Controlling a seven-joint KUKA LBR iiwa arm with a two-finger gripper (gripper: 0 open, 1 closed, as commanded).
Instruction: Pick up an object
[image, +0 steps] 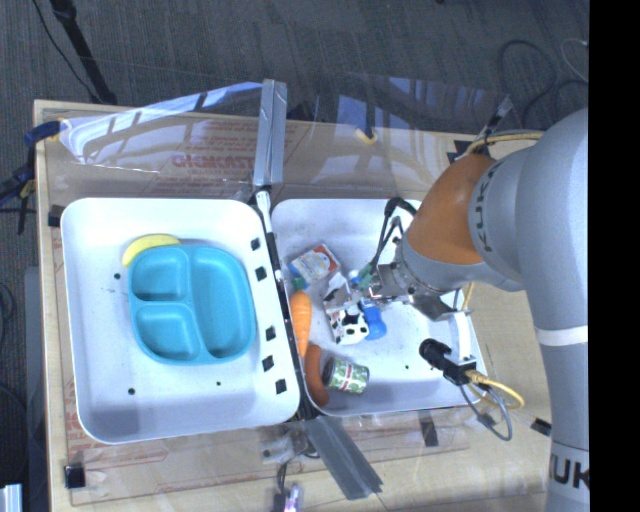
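Item 1, left white shallow plastic bin: you have here a light-blue three-compartment plastic tray, with a yellow rounded piece showing at its upper-left edge, touching or partly under it.

Item 2, right white shallow plastic bin, near its left wall: an orange carrot-shaped toy, a small green-and-white can lying on its side, and a crumpled green, white and red packet.

Item 3, mid-bin: a white block with black spots, just beside a small blue piece.

Item 4, pincer of the grey arm, low over that cluster. You cannot tell whether it is released or clenched, nor whether it touches the spotted block.

Step in hand, by my judgement: the reach and approach; no object is seen to be held. Your next move calls for a confirmed close on one item of the cluster, then a straight lift clear of its neighbours.
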